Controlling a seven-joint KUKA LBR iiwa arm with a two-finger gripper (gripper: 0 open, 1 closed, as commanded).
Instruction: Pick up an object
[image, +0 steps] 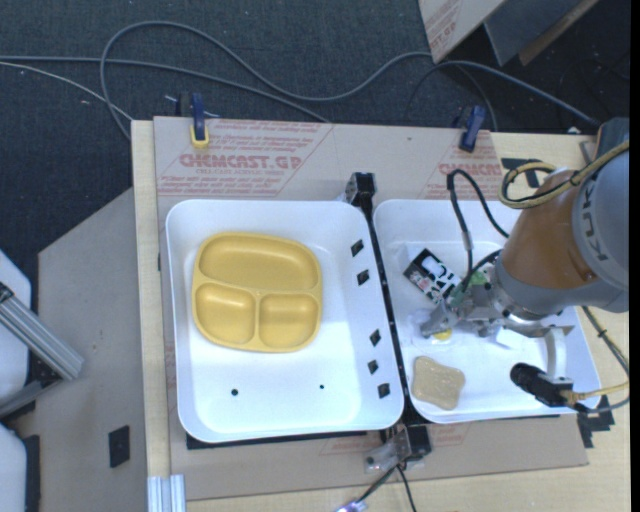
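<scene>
The tabletop (250, 160) carries two shallow white bins side by side, and my arm (550, 250) reaches in from the right over the right bin (492, 382). The left bin (285, 395) holds the biggest loose thing, a yellow divided plate (258, 291) with three compartments, lying flat in the bin's far half and well apart from me.

In the right bin, a tan, rounded, flat piece (438, 383) lies near the front wall, towards the divider between the bins. My end effector (447, 318) hangs low over the middle of this bin, between that tan piece and a smaller black-and-white item (428, 272) that lies farther back, near the divider. I cannot tell whether my end effector is spread or pressed together, and I see nothing pinched in it. A tiny yellow bit (440, 338) sits just beside its tip; whether the two touch I cannot tell.
</scene>
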